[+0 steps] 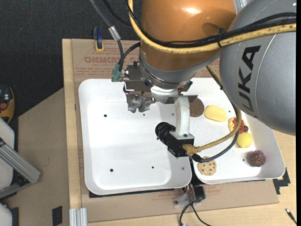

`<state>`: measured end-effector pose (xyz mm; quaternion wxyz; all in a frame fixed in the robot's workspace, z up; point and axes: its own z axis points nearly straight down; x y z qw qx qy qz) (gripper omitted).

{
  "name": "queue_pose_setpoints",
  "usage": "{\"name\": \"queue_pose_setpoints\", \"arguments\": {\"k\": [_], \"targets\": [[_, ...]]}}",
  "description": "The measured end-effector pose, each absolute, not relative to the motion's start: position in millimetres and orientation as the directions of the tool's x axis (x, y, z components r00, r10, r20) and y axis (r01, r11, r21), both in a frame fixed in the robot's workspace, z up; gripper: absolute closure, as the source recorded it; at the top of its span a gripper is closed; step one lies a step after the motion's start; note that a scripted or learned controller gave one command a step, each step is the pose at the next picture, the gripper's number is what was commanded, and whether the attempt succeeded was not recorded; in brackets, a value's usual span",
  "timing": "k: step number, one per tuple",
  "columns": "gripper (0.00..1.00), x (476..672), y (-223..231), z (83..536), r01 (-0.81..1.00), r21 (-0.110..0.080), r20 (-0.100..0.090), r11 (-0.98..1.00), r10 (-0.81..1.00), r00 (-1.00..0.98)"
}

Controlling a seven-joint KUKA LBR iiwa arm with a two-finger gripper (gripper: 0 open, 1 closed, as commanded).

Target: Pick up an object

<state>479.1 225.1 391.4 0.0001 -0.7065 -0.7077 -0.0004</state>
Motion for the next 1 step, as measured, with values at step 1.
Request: {"name": "queue_pose_setpoints", "arguments": {"k": [1], "targets": [[1.00,479.5,225.5,401.7,1.000,0.002,0.001,0.002,1.000,-0.002]]}}
